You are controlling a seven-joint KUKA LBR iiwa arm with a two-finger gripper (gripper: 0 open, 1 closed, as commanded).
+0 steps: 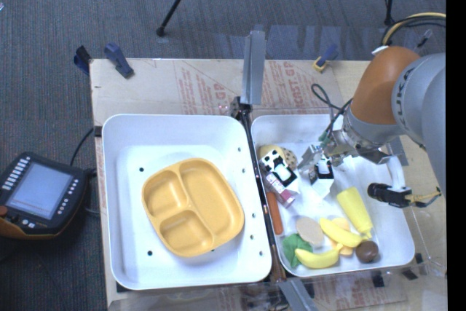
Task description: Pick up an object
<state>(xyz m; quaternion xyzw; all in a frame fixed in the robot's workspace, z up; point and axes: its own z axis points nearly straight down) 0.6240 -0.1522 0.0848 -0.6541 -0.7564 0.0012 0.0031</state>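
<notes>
The yellow bottle (354, 209) lies in the right bin (402, 238), just beside the bananas (336, 233); probably light, smooth plastic (best pinched across its middle). The gripper (320, 165) hangs nearby, jaw state impossible to tell here.

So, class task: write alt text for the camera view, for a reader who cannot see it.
A grey robot arm's claw hangs low over the right bin, which holds toy food including bananas. The left bin holds a yellow divided plate.
</notes>
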